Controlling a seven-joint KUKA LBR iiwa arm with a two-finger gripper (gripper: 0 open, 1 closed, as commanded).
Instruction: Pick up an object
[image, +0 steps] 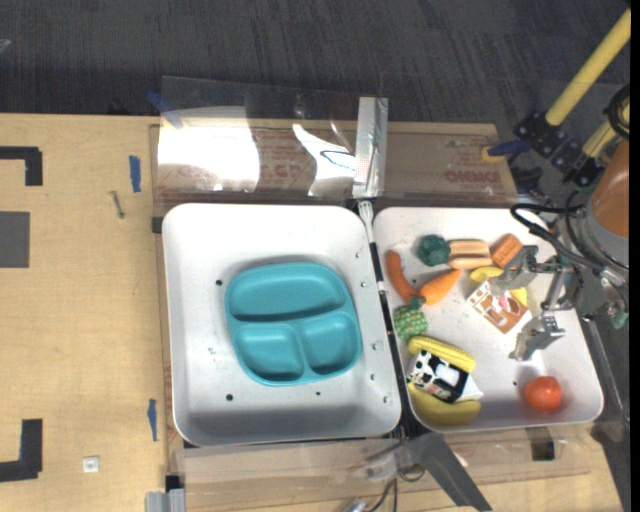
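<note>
While the gripper (536, 338) is hanging open and empty over the right bin (590, 345), the tomato (544, 393) is sitting just below, calling for a short descent

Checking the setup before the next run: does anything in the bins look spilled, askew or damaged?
Nothing stands out. The teal divided tray lies flat in the left bin, slightly turned. The toy foods are jumbled in the right bin, but all inside it; the tomato sits apart near the front. The hand hovers above that bin.
</note>
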